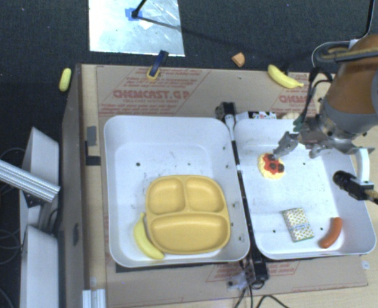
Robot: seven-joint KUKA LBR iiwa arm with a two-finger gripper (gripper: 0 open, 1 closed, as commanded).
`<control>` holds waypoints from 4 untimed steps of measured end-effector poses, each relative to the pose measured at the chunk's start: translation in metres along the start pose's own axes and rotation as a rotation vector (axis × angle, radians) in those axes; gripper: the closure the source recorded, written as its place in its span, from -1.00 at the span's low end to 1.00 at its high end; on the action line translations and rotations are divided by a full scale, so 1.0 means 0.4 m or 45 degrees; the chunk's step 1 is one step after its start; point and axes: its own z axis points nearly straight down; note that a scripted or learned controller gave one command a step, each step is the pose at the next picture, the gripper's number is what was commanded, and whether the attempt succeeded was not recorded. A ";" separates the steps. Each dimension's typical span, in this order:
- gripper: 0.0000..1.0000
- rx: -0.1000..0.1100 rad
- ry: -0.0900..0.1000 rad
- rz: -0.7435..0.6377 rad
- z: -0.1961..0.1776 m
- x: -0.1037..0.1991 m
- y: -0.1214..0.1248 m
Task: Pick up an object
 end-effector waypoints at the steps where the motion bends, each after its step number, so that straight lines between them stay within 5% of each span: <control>1: -1.00 0.003 0.000 0.002 0.233 -0.014 0.051; 2: -1.00 -0.001 0.000 -0.001 0.274 -0.014 0.070; 3: -1.00 -0.003 0.000 -0.002 0.209 -0.007 0.087; 4: -1.00 0.000 0.000 -0.002 0.275 0.017 0.083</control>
